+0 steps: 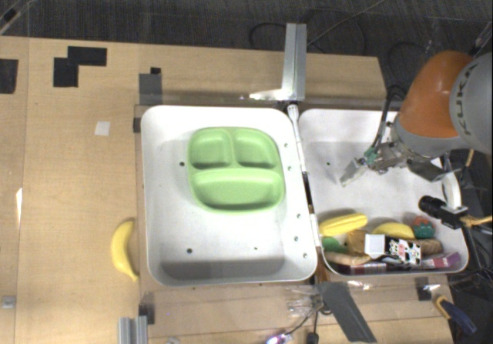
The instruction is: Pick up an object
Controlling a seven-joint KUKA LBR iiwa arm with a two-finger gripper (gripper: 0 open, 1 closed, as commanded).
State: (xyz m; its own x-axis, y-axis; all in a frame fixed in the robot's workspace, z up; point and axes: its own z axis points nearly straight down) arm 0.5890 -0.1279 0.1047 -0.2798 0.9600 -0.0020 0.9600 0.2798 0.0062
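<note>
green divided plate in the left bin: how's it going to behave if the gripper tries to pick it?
The green divided plate looks like rigid moulded plastic, so it probably won't flex. It lies flat and wide in the left bin, so only its thin rim offers a pinch. The glossy surface suggests it may slide instead of lifting.

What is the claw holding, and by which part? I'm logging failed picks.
Nothing: the claw hangs over bare floor of the right bin, nothing between its tips.

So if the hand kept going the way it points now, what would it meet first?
Probably the bare floor of the right bin: the hand points down-left, away from the pile of objects. Depth is unclear.
</note>
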